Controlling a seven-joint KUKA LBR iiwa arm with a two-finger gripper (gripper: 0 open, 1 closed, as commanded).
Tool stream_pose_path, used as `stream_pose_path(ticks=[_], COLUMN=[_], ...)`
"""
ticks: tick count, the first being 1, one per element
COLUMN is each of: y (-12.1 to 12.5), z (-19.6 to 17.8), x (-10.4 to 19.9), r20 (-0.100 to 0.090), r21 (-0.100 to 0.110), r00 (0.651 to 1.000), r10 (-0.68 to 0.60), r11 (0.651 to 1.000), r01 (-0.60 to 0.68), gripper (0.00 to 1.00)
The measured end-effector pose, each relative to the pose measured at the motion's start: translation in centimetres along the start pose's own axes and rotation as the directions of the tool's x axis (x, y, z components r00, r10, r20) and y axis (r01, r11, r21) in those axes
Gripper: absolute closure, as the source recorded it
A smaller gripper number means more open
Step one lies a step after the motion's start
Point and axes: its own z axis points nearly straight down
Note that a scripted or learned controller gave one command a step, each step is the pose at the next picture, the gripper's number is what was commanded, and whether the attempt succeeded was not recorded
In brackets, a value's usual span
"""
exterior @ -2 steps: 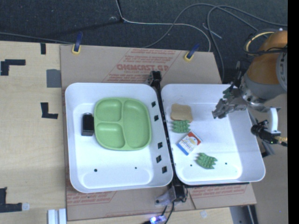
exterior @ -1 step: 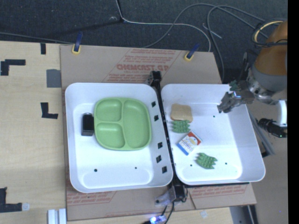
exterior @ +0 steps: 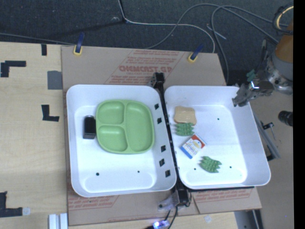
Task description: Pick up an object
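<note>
In the right bin (exterior: 238, 128) lie a tan bread-like piece (exterior: 185, 114), a green ridged piece (exterior: 185, 129) just below it, a small red, white and blue packet (exterior: 192, 146) and a green leafy piece (exterior: 210, 164). The left bin (exterior: 76, 142) holds a green divided plate (exterior: 125, 126) and a small black block (exterior: 89, 127) at its left. My gripper (exterior: 242, 98) hangs over the right bin's upper right corner, well away from all the objects, with nothing seen in it.
Both bins rest on a brown cardboard sheet (exterior: 143, 66) clamped at the back. Black clips (exterior: 163, 128) run along the seam between the bins. Cables (exterior: 190, 18) lie on the dark cloth behind. The arm's body (exterior: 281, 61) stands at the right edge.
</note>
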Motion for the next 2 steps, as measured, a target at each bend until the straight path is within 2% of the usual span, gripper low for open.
stream_pose_path(ticks=[1, 2], y=[0.8, 2.7], z=[0.5, 0.7], x=[6.1, 11.4], r20=[-0.002, -0.002], r21=[0.005, 0.006], r00=[1.000, 1.000], r10=[-0.005, -0.004], r11=[1.000, 1.000], r01=[0.005, 0.004], gripper=[1.00, 1.00])
